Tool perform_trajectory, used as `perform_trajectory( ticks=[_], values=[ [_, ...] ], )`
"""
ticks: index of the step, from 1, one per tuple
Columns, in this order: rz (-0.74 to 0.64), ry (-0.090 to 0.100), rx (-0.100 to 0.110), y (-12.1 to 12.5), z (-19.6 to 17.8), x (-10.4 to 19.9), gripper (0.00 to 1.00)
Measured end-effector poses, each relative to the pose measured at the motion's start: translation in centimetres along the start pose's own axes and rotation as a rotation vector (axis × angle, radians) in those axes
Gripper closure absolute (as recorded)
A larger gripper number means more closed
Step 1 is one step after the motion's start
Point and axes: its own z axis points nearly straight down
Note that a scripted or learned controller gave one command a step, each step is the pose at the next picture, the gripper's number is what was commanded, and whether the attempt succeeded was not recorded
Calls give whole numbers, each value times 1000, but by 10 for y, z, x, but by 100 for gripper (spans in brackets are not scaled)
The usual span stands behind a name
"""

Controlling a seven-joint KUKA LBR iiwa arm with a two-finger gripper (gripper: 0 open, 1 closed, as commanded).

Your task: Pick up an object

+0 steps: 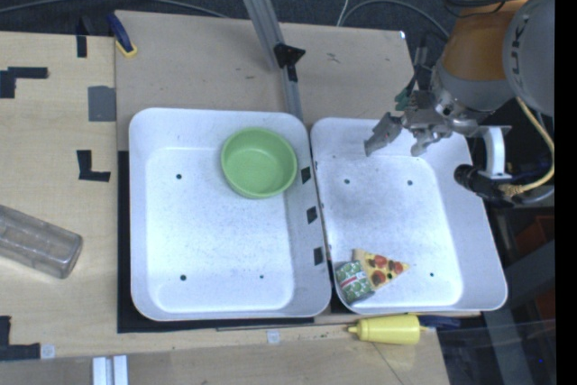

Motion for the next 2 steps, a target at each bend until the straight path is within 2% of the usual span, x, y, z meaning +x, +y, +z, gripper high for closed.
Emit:
perform_trajectory(
  ticks=[1, 2],
  values=[
    [0, 0, -4, 7, 58, 0, 0],
    [0, 0, 3, 5, 123, -1, 0]
  ],
)
